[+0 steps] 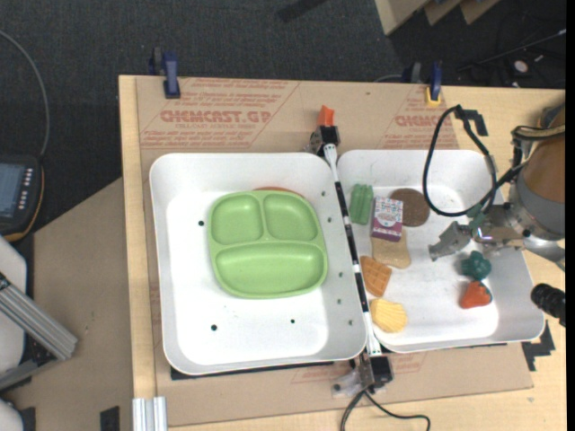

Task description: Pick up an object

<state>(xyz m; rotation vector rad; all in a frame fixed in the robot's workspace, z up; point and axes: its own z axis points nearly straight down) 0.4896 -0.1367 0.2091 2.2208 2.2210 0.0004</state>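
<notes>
My gripper [447, 242] hangs over the right part of the right bin [449, 329], reaching in from the right edge. A teal object [474, 264] lies just below and to the right of it, with a red strawberry-like piece [475, 294] under that. Further left in this bin are a green block [361, 204], a purple and white carton [388, 218], a brown round cookie [413, 206], a tan cracker [393, 253], an orange waffle piece [376, 277] and a yellow chip [388, 314]. I see nothing held in the gripper.
The left bin [180, 312] holds a green divided plate [267, 243]. A black cable [437, 164] loops over the right bin's back part. Clamps stand along the bench's far edge, and the bins' shared wall [346, 241] runs down the middle.
</notes>
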